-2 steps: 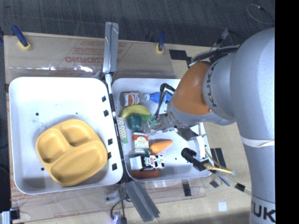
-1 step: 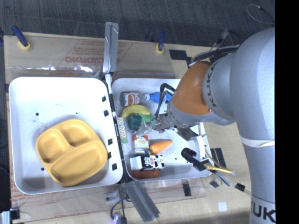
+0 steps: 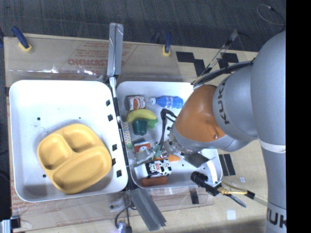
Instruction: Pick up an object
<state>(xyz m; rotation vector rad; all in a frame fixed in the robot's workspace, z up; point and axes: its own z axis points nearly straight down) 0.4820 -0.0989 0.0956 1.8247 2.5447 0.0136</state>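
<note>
The arm is reaching down into the right bin (image 3: 208, 89), its gripper (image 3: 160, 152) hanging among the clutter beside a black-and-white carton (image 3: 159, 168); whether it is clenched I cannot tell. Next, it needs closing on one object and lifting clear.

The right bin (image 3: 146, 88) holds a crowd of small objects. Near its far wall a small can (image 3: 136, 102) and a blue-labelled water bottle (image 3: 167, 101) lie on their sides, with a yellow banana (image 3: 141, 114) and a green cup (image 3: 140, 126) just beside them. Toward its near wall lie a black-and-white patterned item (image 3: 159, 168) and a red-brown sausage-like piece (image 3: 154, 181).
</note>
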